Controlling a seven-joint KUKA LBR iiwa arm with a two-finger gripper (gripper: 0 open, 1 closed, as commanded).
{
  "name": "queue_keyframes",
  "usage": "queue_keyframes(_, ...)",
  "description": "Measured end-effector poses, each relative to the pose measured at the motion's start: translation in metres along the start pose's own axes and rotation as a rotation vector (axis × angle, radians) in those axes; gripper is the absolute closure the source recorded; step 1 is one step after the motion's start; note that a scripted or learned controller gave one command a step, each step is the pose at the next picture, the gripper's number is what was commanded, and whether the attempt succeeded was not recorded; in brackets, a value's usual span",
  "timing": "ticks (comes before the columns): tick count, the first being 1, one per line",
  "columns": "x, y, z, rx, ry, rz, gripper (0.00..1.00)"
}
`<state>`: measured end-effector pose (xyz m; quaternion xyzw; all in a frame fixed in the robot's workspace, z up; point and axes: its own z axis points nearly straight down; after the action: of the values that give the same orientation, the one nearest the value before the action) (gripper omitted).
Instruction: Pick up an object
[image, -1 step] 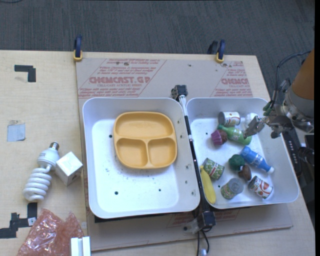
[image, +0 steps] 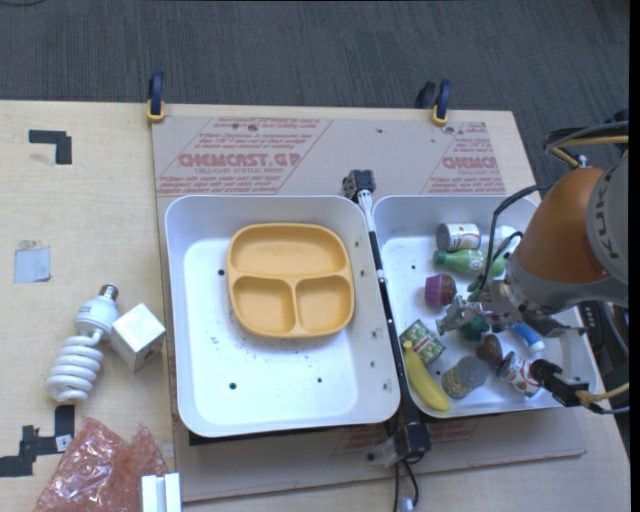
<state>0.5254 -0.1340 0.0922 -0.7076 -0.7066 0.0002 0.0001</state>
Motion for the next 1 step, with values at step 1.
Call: queue_keyframes(1, -0.0006, 0.001, -0.0099, -0.002, 0.0, 0.002, 1.0)
